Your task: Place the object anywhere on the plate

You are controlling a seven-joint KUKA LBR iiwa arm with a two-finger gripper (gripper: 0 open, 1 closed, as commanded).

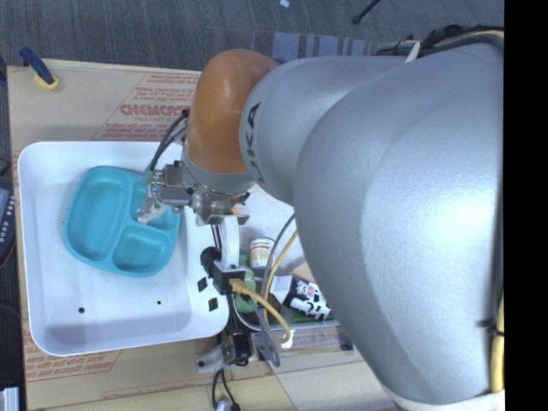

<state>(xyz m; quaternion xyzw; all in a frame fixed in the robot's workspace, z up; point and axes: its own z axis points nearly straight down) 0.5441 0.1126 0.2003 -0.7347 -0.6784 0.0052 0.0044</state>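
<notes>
The object itself we cannot pick out with any certainty; the blue plate (116, 221) lies in the left bin (51, 315), the gripper (158, 204) over its right edge; whether it is gripping anything we cannot tell; placement looks unfinished.

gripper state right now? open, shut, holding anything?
Gripper: cannot be told. It sits over the right edge of the blue plate in the left bin; nothing is visibly held.

Blue divided plate (111, 225) in left bin (43, 255); gripper (157, 210) at plate's right edge, perhaps touching.
</notes>
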